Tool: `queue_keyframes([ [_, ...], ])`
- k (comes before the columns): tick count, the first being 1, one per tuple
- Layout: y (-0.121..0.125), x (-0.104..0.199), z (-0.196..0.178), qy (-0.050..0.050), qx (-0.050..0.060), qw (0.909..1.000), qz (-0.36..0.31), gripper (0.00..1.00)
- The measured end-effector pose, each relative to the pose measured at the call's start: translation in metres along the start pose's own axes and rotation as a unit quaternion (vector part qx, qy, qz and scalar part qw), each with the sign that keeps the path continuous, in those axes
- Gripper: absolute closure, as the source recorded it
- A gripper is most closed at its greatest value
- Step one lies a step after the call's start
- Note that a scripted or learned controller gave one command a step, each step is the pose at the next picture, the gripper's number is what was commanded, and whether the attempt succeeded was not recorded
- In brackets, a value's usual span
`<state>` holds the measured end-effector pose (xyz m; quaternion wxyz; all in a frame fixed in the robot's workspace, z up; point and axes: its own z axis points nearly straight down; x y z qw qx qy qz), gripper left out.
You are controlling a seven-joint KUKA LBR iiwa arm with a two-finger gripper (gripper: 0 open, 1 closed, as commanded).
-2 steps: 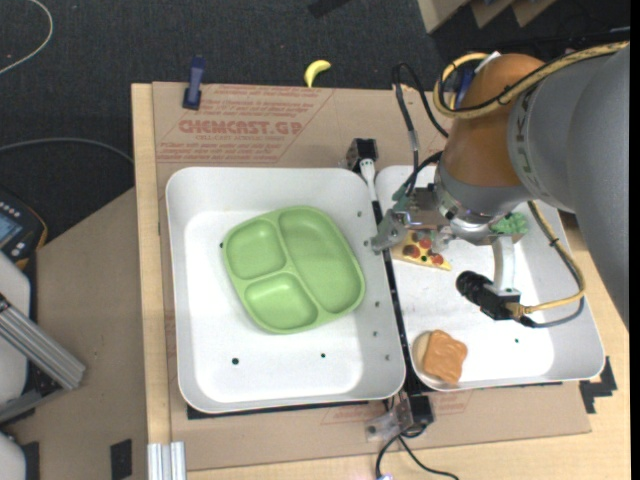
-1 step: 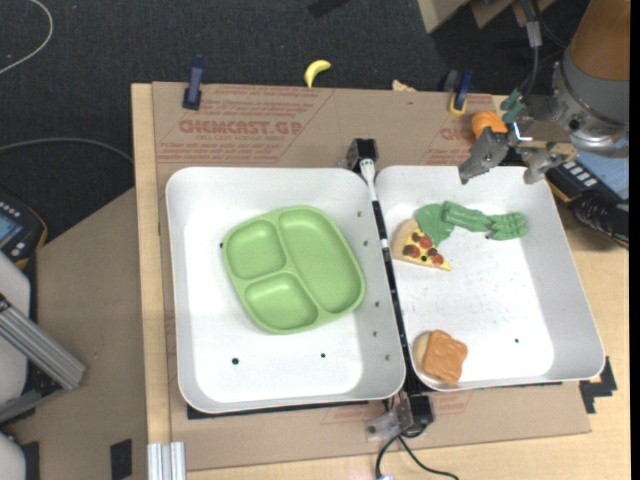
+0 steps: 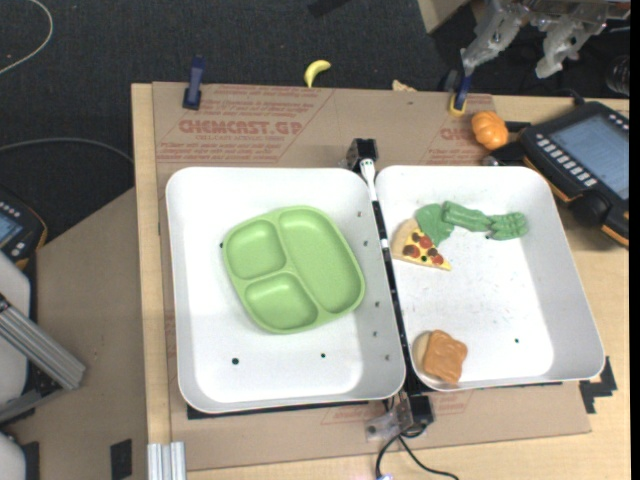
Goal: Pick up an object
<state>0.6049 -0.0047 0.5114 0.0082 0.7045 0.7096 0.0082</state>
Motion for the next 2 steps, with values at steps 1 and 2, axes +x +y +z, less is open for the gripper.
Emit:
queue_keyframes([
  [1,-0.001,-0.003,-0.001,-0.001,0.008,1.0,0.003,1.0],
  [2,-0.043,0.029,0.055,0.0,0.015,0.9999,0.002,1.0],
])
